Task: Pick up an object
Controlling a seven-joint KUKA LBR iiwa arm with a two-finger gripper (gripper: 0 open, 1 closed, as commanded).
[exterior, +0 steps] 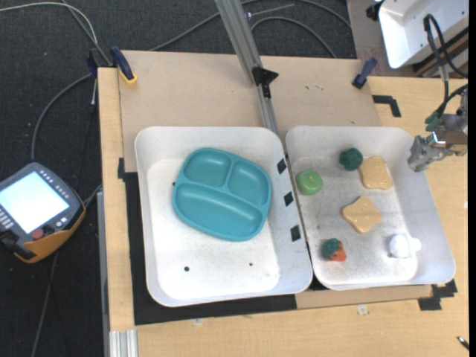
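So, quick rundown of what's on the desk (223,80) right now:

Pincer: the pincer (421,155) sits at the right rim of the right bin (431,222), low over the edge. Can't tell from this angle if it's apart or together, and nothing is visibly clamped in it.

Closest object: a tan bread-looking piece (375,174), just to the pincer's left and a touch lower in the frame. Near it, not touching.

Dark green round thing (350,158): further left of the pincer, right beside the tan piece's upper left corner.

Second tan piece (361,214): down and left of the pincer, roughly mid-bin, apart from the first one.

White round object (400,246): well below the pincer, near the bin's lower right corner. Kinda hard to make out against the white bin.

Light green apple-ish thing (309,182): far left of the pincer, close to the right bin's left wall.

Red and green item (333,250): down and far left of the pincer, near the bin's front edge. Too small to say what it is.

Left bin (160,274): well away to the pincer's left, holds a teal divided plate (222,193) lying flat.

Off the desk: a handheld screen unit (33,210) on the dark floor, way over on the far left.
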